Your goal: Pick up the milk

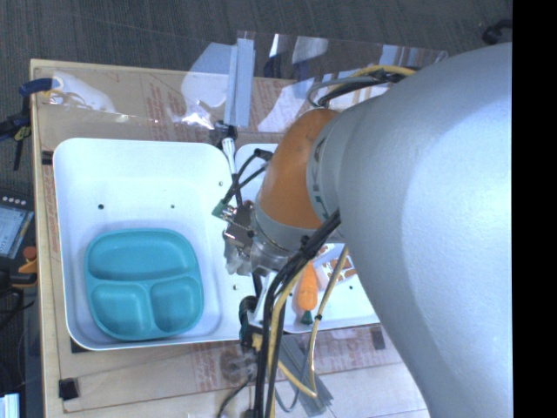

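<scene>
My grey arm with its orange band (291,177) reaches in from the right and hangs over the right bin (252,157), covering most of it. The wrist and gripper mount (248,242) sit low over that bin's left part, and the arm hides the fingertips. An orange carrot-like item (305,291) lies at the bin's front, just right of the wrist. A white carton-like item with orange print (338,266) peeks out beside it under the arm; I cannot tell whether it is the milk.
The left bin (130,168) holds a teal divided plate (144,283) at its front. Cables (265,355) trail from the wrist across the bench's front edge. Clear plastic sheeting (218,94) lies behind the bins.
</scene>
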Action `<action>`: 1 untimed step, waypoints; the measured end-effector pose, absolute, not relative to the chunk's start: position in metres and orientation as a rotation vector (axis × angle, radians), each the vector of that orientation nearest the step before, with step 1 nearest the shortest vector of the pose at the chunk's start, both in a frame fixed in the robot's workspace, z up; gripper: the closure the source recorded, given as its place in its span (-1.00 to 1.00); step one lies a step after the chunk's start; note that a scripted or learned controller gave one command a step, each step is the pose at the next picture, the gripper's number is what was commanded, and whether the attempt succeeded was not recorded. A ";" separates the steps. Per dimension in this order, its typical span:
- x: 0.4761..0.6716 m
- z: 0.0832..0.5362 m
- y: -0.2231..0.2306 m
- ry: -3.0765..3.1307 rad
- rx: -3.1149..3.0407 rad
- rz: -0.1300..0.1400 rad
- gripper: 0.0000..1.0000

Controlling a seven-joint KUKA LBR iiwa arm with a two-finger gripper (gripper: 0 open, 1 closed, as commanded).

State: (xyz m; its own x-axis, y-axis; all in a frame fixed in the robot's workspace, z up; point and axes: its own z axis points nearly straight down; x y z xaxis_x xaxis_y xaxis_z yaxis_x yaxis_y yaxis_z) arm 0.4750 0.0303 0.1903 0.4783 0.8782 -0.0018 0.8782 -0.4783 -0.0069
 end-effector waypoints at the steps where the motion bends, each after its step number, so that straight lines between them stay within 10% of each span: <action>1: 0.490 0.257 -0.054 -2.083 -2.348 0.004 1.00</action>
State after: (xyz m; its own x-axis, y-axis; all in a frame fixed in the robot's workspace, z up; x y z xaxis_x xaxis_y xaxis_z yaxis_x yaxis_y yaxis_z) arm 0.4903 -0.0541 0.2566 0.1194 0.9928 -0.0001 0.9928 -0.1194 -0.0040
